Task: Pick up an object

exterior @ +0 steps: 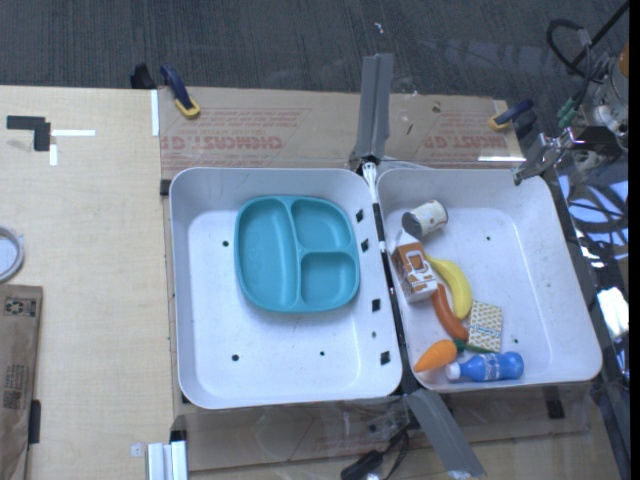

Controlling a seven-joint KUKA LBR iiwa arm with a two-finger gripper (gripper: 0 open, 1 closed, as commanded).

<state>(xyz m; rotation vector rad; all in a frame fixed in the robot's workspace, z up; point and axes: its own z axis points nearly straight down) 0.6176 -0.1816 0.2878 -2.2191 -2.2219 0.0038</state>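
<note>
The right bin holds a cluster of small items. A white cup lies on its side near the back. In front of it are an orange carton, a yellow banana and an orange-red sausage. A tan cracker, a carrot and a blue bottle lie near the front wall. My gripper hangs at the bin's back right corner, above the rim and apart from all items. Nothing is seen held in it.
The left bin bears a teal divided plate. A grey divider post rises behind the seam between the bins. Clamps sit on the cardboard at the back. Cables hang at the upper right.
</note>
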